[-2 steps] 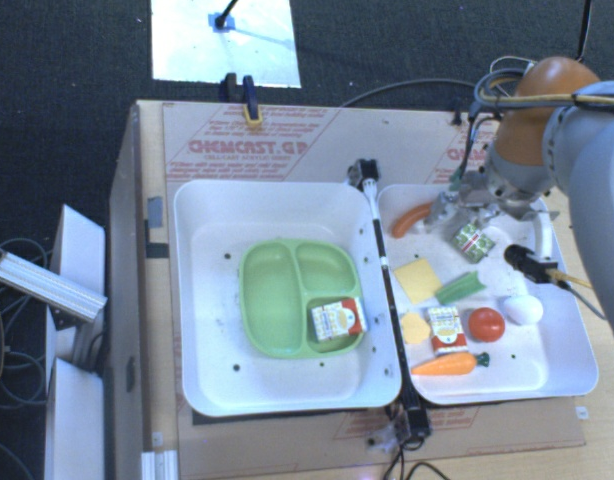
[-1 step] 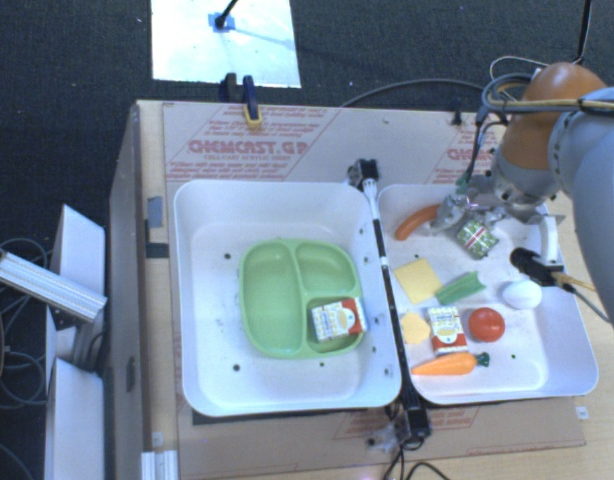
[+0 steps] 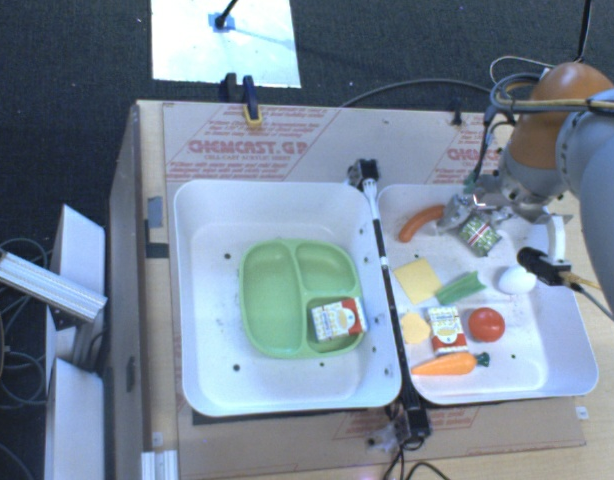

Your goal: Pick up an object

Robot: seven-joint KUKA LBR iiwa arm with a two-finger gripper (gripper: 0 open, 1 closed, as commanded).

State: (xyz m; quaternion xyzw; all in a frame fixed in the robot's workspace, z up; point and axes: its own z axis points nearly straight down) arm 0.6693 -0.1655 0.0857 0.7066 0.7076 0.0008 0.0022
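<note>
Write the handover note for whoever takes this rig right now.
Tool: low over the right bin's far end, at a small green-and-white carton; grip not confirmed.
Right bin also holds a sausage, cheese slice, egg, tomato and carrot.
Left bin: green plate with a juice carton.
Done: approach. Left: confirm the grasp, lift.

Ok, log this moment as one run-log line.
gripper: right bin, far end, at green can | grasp: cannot tell | sausage: beside | left bin: green tray, carton
</note>
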